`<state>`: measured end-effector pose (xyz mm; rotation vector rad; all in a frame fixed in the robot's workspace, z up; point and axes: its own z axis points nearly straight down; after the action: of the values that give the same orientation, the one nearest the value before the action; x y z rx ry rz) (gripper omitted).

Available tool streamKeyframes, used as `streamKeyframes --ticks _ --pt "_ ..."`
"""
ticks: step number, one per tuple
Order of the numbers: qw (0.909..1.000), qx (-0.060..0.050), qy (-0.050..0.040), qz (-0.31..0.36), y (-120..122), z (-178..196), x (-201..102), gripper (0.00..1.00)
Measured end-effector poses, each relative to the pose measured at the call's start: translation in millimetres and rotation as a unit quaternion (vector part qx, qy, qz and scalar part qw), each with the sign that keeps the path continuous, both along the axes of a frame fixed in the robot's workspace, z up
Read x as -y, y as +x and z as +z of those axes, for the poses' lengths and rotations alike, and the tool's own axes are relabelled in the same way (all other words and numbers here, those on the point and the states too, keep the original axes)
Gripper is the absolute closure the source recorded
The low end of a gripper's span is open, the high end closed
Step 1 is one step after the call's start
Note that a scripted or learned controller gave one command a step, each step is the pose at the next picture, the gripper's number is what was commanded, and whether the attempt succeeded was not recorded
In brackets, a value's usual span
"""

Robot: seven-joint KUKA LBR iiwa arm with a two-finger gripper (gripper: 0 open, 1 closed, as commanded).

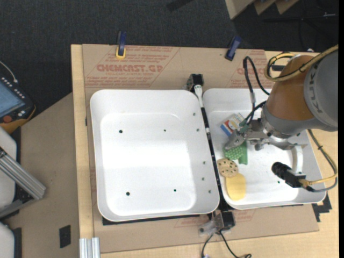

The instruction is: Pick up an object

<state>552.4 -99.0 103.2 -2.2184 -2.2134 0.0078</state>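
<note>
My gripper [237,139] reaches into the right bin [215,104] from the right, low over a cluster of small items. Its metal fingers sit just above a green block [238,154] and beside a small white packet with red and blue print [232,124]. A round tan disc with dark dots [227,167] lies below the green block, and a pale yellow piece [236,186] lies nearer the bin's front edge. Nothing is visibly between the fingers.
The left bin [148,149] stands beside the right one, separated by a black rim. Cardboard [140,63] underlies both bins, with clamps at the back edge. The arm's grey and orange body covers the right bin's right half.
</note>
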Motion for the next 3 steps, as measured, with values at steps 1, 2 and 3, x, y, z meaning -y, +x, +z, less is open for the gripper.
streamKeyframes --ticks 1,2,3 --pt "1.0000 0.002 0.0001 0.000 -58 -19 -4 0.00" --pt "0.9999 0.012 -0.0023 0.003 -3 89 -13 0.00" --pt "1.0000 -0.002 -0.0002 0.000 -45 -13 2 0.00"
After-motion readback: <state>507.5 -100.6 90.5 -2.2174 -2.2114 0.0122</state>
